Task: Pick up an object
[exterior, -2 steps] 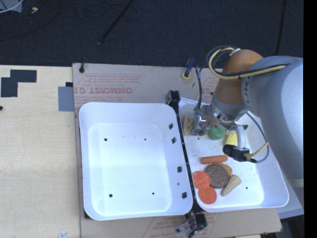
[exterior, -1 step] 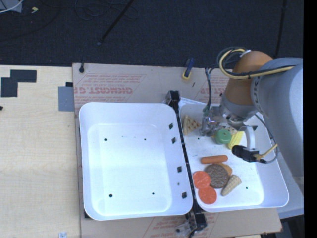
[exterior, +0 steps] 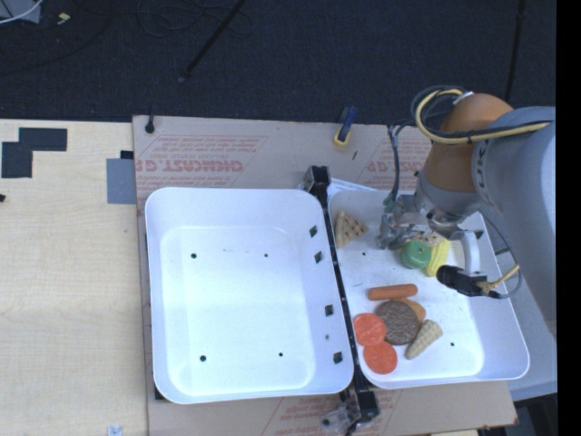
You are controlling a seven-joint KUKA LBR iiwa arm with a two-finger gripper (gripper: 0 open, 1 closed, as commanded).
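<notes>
One fixed camera, high above the bench point(exterior: 64, 243), looking down at a slant.
It stands back enough to take in both white bins, the left bin point(exterior: 236, 293) and the right bin point(exterior: 472, 357), with dark floor beyond the far edge; the arm point(exterior: 508, 166) enters from the right.

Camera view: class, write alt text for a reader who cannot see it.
A grey robot arm's gripper hangs low in the right bin, beside a green and yellow toy. Nearer the camera lie a sausage, a burger patty and an ice-cream cone.
</notes>
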